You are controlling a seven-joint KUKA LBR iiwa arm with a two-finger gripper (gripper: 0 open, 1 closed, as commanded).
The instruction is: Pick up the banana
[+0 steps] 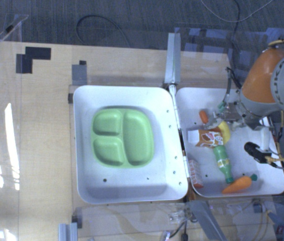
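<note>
— Where is the banana?

— In the right bin, toward its upper middle. A small yellow piece shows, just beside the orange-and-white snack packet and just above the top of the green bottle. The claw sits right over it, so most of the fruit is hidden.

— Is the claw on it?

— I cannot tell. The wrist covers the tip, and nothing yellow shows plainly in its grip.

— How would it handle?

— My guess is light, with a smooth, curved skin that can slide or roll out of a pinch. If it is a real one it is soft and bruises; if a toy, stiffer but slicker. A moderate squeeze seems right.

— Where to take hold?

— Across the narrow width near the middle of its length, so it hangs level. The packet touches or nearly touches one side, so one side of the claw may catch it. The carrot and the small orange piece lie apart. The green divided tray sits in the left bin, out of the way.
</note>
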